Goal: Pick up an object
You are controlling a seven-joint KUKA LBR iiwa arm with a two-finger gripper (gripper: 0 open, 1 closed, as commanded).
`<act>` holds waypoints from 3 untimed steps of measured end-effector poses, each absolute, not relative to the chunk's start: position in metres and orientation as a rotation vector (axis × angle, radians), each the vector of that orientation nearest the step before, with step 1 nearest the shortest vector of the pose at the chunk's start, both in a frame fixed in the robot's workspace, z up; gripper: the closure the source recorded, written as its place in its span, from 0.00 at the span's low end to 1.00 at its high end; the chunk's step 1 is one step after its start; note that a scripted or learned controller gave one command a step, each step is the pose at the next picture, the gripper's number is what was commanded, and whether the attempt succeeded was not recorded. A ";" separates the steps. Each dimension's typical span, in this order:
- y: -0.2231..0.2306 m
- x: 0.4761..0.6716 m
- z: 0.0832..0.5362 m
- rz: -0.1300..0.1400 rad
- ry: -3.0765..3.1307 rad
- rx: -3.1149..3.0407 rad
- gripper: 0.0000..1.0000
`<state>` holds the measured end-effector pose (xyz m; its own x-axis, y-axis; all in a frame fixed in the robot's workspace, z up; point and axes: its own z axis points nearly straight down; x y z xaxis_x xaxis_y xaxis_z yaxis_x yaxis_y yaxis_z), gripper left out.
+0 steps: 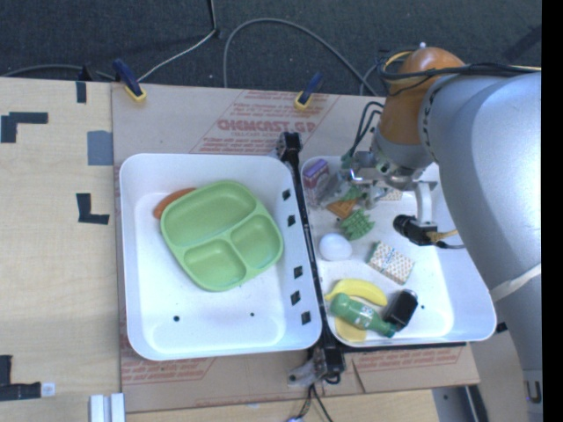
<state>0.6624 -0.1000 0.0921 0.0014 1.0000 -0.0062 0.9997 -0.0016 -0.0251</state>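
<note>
My gripper (354,181) is lowered into the far part of the right bin (457,310), below the orange-banded wrist. It hangs over a cluster of small items: a purple-topped clear piece (315,173), an orange-brown piece (343,207) and a green toy (357,227). I cannot make out anything held in it. Nearer the front lie a white ball (334,247), a patterned box (391,262), a yellow banana (358,292), a green bottle (362,316) and a black block (402,309).
The left bin (145,323) holds a green divided plate (222,234) with an orange thing (171,200) poking out from under its far left edge. A black divider (299,236) runs between the bins. The arm's grey body covers the right side.
</note>
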 end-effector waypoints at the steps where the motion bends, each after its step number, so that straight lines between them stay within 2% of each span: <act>1: -0.102 0.664 0.085 0.039 -2.215 -2.215 0.00; 2: -0.105 0.658 0.086 0.014 -2.223 -2.221 0.00; 3: -0.105 0.655 0.086 0.004 -2.226 -2.223 0.00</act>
